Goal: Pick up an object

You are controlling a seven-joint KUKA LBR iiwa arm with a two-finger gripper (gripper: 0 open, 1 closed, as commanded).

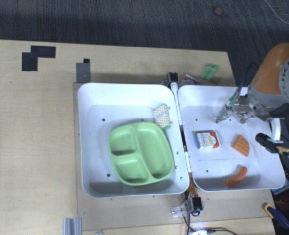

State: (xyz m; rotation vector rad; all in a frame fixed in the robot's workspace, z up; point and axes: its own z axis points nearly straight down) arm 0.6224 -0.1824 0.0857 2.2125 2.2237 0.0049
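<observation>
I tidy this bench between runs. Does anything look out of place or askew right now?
One thing: a small green object lies on the bench outside the bins, just beyond the right bin. In the left bin, the green divided plate sits askew to the walls.

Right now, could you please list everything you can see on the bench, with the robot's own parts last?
White bins: two, side by side on the bench.
Divided plate: one, green, in the left bin.
Patterned packet: one, yellowish, left bin, by the plate's far corner.
Small carton: one, white, blue and orange, right bin, centre.
Waffle-like piece: one, orange, right bin.
Sausage: one, orange-red, right bin, near edge.
Green object: one, on the bench beyond the right bin.
Arm: grey and orange, from the right.
Tool: over the right bin's far part.
</observation>
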